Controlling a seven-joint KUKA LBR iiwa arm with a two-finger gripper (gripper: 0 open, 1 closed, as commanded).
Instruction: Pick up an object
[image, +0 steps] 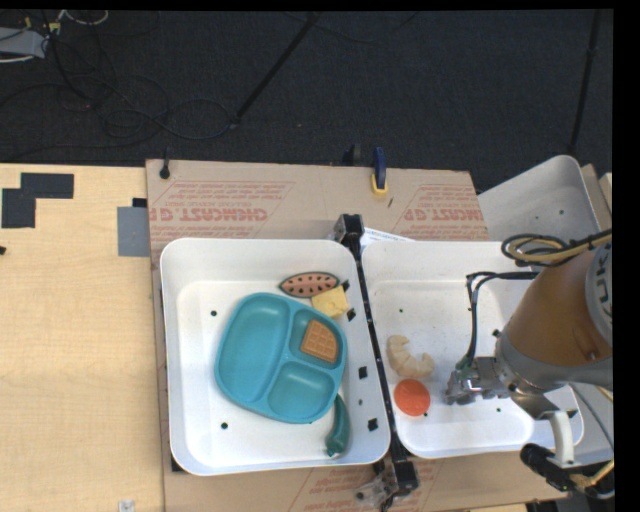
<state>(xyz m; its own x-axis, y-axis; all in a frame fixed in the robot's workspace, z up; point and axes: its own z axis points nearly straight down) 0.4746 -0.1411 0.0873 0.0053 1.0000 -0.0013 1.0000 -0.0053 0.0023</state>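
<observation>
Two loose things lie in the right bin near my gripper: an orange ball and a pale, lumpy piece just above it. Being round, the ball has no long axis and points nowhere. The pale piece is curved, its long axis running from upper left down to lower right, its lower end close to the ball. Both sit in the left part of that bin, near the divider between the bins.

My arm reaches in from the right, its orange band bulking over the bin's right side, the wrist bent down toward the bin floor, and the gripper sits low, just to the right of the ball.

At this slant the gripper is a small dark cluster, and I cannot tell whether it is apart or together, nor whether it touches the ball.

In the left bin, a teal divided plate holds a waffle-like square.
</observation>
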